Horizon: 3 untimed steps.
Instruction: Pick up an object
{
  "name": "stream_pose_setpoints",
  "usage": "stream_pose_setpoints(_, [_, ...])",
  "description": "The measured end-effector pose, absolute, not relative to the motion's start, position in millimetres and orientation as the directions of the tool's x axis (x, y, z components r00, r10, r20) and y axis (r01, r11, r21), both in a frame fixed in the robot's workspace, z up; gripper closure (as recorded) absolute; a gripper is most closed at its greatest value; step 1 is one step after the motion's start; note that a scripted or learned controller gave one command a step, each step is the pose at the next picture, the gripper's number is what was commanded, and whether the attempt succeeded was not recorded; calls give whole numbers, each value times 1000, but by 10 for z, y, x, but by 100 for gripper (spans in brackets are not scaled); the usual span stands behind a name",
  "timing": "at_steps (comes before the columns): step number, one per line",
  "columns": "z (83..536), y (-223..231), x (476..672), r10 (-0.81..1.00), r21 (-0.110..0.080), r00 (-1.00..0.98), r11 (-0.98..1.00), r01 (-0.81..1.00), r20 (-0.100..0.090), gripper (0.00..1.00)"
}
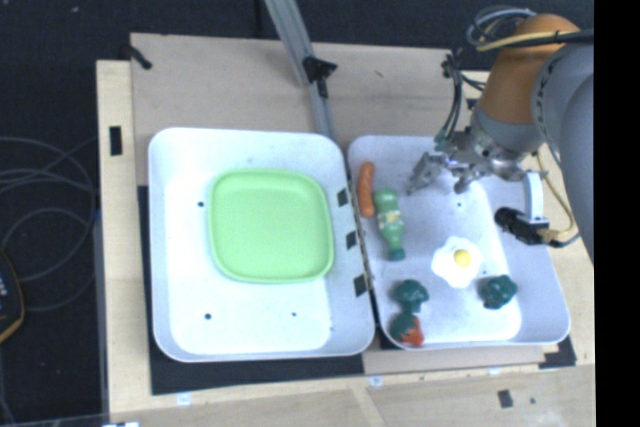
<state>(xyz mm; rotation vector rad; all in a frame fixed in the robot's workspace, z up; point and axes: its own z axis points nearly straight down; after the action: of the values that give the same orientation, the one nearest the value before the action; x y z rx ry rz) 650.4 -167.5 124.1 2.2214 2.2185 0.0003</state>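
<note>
The right bin (pixel 530 320) holds several toy foods. An orange sausage (pixel 366 189) lies along its left wall, with a green bottle (pixel 390 223) just below it. A fried egg (pixel 457 262) sits mid-bin. A dark green piece (pixel 497 290) lies right of the egg, a green broccoli (pixel 408 294) lower left, and a red-and-green piece (pixel 406 326) at the front wall. My gripper (pixel 440 175) hovers over the bin's upper part, right of the sausage and above the egg. It is open, with nothing between its fingers (pixel 416 179).
The left bin (pixel 180 315) holds a light green square plate (pixel 270 225). A grey metal pole (pixel 285 5) slants down to the bins' back edge. The grey arm with its orange band (pixel 520 80) comes in from the right.
</note>
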Motion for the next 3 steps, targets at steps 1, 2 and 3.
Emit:
stream_pose_setpoints(1, [1347, -1676, 6506, 1000, 3, 1, -1, 1000, -1, 100])
stream_pose_setpoints(2, [1779, -1680, 6488, 1000, 5, 1, -1, 1000, -1, 100])
stream_pose_setpoints(3, [2044, -1688, 6492, 1000, 3, 1, -1, 1000, 0, 100])
